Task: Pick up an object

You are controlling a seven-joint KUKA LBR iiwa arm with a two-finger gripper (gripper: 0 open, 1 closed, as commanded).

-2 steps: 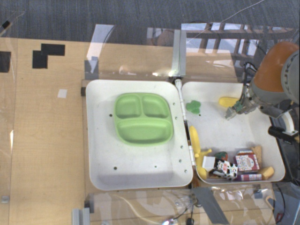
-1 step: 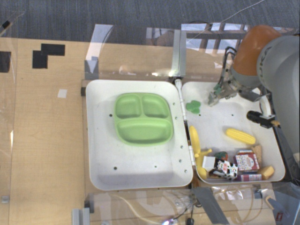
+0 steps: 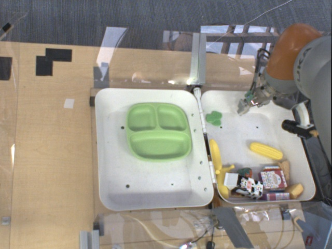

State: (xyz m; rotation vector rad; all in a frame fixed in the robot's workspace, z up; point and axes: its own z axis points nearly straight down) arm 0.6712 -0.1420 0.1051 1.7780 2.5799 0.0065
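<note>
My gripper (image 3: 249, 104) hangs over the far part of the right bin (image 3: 244, 134), below the orange wrist band. Nothing shows beneath it but bare white floor. A small green leafy piece (image 3: 213, 118) lies to its left, close to the divider. A yellow corn cob (image 3: 266, 150) rests nearer the front, toward the right. A banana (image 3: 215, 157) lies along the left wall, with a second banana (image 3: 223, 184) curving below it. A red box (image 3: 272, 179) and a black-and-white toy (image 3: 250, 185) crowd the front edge.
In the left bin (image 3: 106, 154) sits a green divided plate (image 3: 157, 131). A small orange piece (image 3: 296, 190) lies in the right bin's front right corner. A metal divider (image 3: 202, 134) separates the bins. The arm's grey body covers the right bin's far right corner.
</note>
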